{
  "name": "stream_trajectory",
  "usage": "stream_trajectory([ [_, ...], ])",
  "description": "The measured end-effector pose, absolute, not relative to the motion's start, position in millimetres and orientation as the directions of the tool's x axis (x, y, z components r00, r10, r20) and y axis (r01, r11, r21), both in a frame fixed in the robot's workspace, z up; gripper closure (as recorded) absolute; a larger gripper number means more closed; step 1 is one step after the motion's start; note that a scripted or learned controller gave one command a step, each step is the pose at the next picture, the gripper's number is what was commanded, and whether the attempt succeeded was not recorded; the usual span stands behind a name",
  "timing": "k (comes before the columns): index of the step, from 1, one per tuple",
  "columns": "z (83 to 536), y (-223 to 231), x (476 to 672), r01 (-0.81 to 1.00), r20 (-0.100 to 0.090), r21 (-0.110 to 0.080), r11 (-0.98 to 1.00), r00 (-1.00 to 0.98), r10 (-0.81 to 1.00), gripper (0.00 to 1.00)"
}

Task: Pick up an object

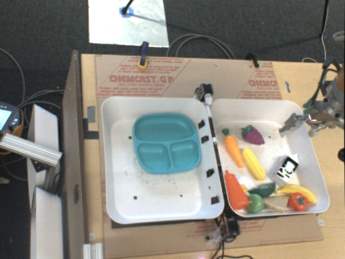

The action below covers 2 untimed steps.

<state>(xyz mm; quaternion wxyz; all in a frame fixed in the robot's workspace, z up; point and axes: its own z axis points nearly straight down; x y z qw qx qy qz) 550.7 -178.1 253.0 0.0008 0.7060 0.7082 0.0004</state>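
The right bin (269, 109) holds several toy foods: a purple bunch of grapes (252, 135), a carrot (233, 150), a yellow corn cob (253, 163), a white-and-black block (287, 168), an orange-red pepper (235, 190), a dark green cucumber (262, 189), a green lime (255, 203), a banana (296, 189) and a red tomato (298, 200). My gripper (301, 127) hangs over the bin's far right corner, above and to the right of the grapes. It is open, with nothing between its fingers.
The left bin (121, 198) holds a teal divided plate (166, 143). A black-clipped divider (211, 144) joins the two bins. Cables (194, 39) trail behind the bench, and a metal rail (29, 149) lies at the left.
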Motion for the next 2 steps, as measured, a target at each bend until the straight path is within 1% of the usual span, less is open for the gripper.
stream_trajectory([
  [1, 79, -161, 545.2, 1.000, 0.002, -0.005, 0.002, -0.002, 1.000, 0.00],
  [2, 135, -166, 632.0, 1.000, -0.004, 0.014, 0.008, -0.008, 1.000, 0.00],
])
